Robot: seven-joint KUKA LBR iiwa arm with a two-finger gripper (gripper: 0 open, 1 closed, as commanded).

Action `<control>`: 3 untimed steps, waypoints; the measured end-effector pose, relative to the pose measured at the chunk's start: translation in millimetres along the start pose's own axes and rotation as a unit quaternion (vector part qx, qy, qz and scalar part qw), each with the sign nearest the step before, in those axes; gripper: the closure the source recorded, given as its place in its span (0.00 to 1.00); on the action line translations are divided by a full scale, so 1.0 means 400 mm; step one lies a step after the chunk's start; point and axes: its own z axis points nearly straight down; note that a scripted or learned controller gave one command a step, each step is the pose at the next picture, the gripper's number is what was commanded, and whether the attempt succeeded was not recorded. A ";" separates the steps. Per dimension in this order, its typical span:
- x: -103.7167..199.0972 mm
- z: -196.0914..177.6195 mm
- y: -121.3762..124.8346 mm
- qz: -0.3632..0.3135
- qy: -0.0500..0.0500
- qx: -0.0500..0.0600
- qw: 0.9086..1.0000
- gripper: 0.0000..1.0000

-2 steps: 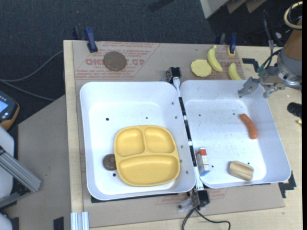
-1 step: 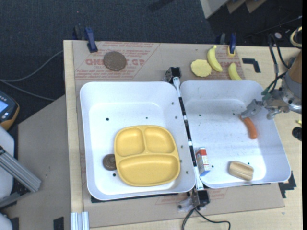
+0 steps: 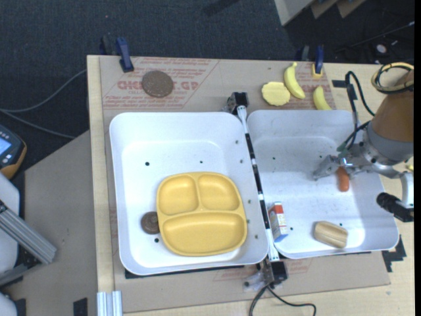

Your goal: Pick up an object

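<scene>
Bench (image 3: pixel 99 176) surface is seen carrying two shallow white bins side by side, the left bin (image 3: pixel 131 137) toward nine o'clock and the right bin (image 3: pixel 289 130) toward three o'clock. In the left bin a yellow divided plate (image 3: pixel 199 212) is set, with a brown disc (image 3: pixel 150 223) touching its nine o'clock edge. In the right bin a tan block (image 3: pixel 329 234) is found near five o'clock, a small red and white carton (image 3: pixel 277 220) is leaned against the bin's nine o'clock wall, and an orange carrot-like piece (image 3: pixel 343 179) is placed toward three o'clock. Beyond the bins, at twelve o'clock on the bench, two bananas (image 3: pixel 295 81) and a yellow lumpy item (image 3: pixel 275 93) are laid, with a second brown disc (image 3: pixel 157 83) toward eleven o'clock.

The task is judged to be at an early stage: nothing is lifted, and every object is resting on a surface. The gripper (image 3: pixel 337 168) is lowered into the right bin just beside the orange piece, which is taken as the likely target. A grasp and a lift are left to be done.

Whether the gripper is clenched or released cannot be told, as the wrist covers it. The arm (image 3: pixel 395 120) is cut off at three o'clock. The orange piece is partly covered, and contact with it cannot be confirmed.
</scene>
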 end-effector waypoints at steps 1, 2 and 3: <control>-0.005 -0.035 0.003 0.001 -0.003 -0.003 1.000 1.00; 0.144 -0.009 0.208 -0.003 -0.004 -0.004 1.000 1.00; 0.409 -0.276 0.151 -0.004 -0.002 -0.009 1.000 1.00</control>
